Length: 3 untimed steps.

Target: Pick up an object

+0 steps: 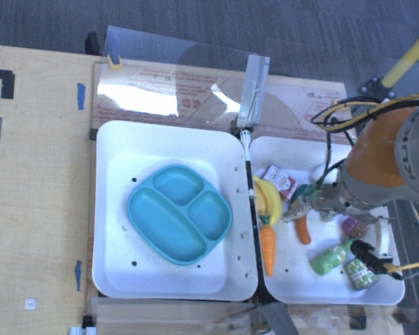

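My gripper [299,205] hangs low over the middle of the right bin [308,287], at the end of the grey arm with the orange band [377,152]. Just left of it lies a yellow banana [266,199]. A small orange piece [303,231] lies directly below the gripper in the image, close to it. An orange carrot [266,250] rests along the bin's left wall. A pink and white packet [280,180] sits behind the banana. I see nothing clearly held.
A green item [329,259], a green patterned item [360,273] and a purple one [351,227] lie at the right bin's front right. The left bin [124,145] holds a blue divided plate [180,213]. A clear panel [173,80] stands behind the bins.
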Each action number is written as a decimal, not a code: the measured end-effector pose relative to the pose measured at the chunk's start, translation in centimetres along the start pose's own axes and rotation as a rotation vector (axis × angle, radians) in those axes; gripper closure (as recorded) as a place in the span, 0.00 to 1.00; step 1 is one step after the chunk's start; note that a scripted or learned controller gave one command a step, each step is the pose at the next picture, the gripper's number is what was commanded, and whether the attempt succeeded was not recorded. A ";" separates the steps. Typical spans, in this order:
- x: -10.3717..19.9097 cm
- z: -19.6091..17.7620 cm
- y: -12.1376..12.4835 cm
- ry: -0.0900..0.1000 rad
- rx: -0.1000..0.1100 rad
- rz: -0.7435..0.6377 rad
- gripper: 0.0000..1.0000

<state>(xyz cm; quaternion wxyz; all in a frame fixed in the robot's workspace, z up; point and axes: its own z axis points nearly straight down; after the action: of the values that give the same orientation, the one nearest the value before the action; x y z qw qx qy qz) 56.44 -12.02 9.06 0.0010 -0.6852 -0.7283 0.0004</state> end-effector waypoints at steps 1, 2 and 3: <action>-4.2 0.5 2.0 0.000 -0.007 0.257 0.00; -0.6 0.4 -0.2 -0.002 -0.008 0.068 0.00; -0.7 -0.4 -0.1 -0.003 -0.009 0.070 1.00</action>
<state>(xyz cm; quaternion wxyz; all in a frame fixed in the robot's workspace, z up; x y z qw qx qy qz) 56.42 -12.72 9.42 -0.0030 -0.7101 -0.7041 -0.0019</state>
